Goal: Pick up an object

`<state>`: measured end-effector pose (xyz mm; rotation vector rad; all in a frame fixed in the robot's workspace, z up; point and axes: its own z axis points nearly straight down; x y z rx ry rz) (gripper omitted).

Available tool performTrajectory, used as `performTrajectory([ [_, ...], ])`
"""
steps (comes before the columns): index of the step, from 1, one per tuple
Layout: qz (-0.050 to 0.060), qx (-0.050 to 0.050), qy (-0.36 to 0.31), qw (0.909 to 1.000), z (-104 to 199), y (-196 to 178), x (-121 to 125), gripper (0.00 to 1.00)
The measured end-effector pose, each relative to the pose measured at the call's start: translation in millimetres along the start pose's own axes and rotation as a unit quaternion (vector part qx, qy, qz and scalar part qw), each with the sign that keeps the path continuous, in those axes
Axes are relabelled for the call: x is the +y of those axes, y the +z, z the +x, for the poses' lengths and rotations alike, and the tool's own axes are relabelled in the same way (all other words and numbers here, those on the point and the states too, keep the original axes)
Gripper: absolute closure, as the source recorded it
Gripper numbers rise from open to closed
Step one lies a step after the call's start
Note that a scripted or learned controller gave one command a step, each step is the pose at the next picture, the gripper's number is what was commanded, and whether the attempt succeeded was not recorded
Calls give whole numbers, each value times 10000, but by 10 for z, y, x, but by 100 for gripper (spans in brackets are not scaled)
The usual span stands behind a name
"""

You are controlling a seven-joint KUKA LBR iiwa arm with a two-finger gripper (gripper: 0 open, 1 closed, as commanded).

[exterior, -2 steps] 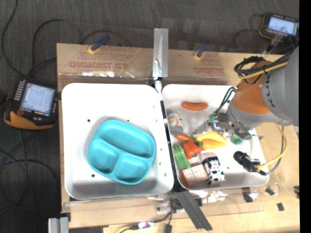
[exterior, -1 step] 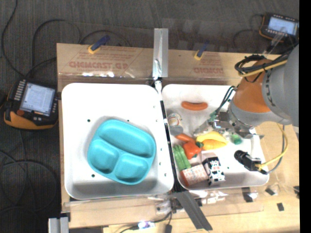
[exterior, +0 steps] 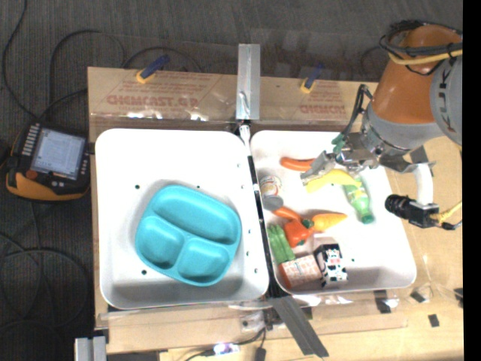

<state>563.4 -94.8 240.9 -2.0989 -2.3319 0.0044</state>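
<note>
Yellow banana [exterior: 331, 179] lies right under the gripper [exterior: 340, 159] in the right bin [exterior: 391, 269]; jaws state unclear, can't tell if grasping.

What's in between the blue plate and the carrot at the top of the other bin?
In the camera view, the bins' white walls where they meet stand between the blue plate and the carrot, plus bare white floor.

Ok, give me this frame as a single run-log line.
arm: over right bin | gripper: low above banana and green bottle | grasp: none visible | left bin: blue divided plate
</note>
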Motion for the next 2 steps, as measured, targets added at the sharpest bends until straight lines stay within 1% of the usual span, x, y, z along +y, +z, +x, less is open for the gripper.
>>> performTrajectory([
  [1, 5, 1, -688, 9976, -52, 862, 62, 100],
  [2, 8, -3, 505, 9987, 290, 414, 7, 100],
])
